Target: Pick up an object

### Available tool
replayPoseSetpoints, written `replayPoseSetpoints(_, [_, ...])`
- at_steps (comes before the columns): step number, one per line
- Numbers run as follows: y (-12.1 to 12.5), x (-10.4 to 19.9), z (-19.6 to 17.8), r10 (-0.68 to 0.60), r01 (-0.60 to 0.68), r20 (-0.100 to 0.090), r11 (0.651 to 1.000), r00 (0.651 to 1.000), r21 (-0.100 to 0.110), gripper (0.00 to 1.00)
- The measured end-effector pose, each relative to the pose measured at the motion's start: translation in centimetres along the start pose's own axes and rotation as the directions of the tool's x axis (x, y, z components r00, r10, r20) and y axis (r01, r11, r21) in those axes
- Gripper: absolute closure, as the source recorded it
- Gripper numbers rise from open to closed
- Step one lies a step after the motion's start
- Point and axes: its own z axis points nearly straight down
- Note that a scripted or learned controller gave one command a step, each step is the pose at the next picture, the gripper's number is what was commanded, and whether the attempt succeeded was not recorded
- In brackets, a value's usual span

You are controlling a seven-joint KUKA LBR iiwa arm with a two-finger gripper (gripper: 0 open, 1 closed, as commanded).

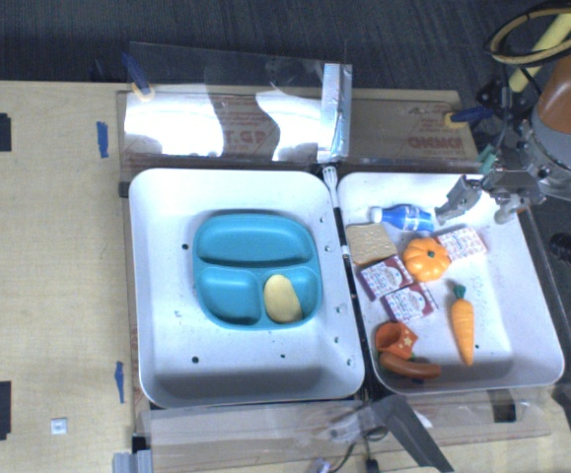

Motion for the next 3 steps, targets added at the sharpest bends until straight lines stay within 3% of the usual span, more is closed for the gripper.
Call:
replayPoseSetpoints(1, [-1.3, -0.9, 15.6, -0.186, 0.186, -0.002, 0.983, 0.983, 0.005, 0.00])
replayPoseSetpoints(2, [-7.2, 1.8, 17.5, -0.308, 0.308, 0.010, 0.951, 0.951, -0.023, 0.00])
replayPoseSetpoints(3, [-8.5, -0.9, 15.7, -0.232, 0.232, 0.003, 0.973, 0.973, -0.005, 0.00])
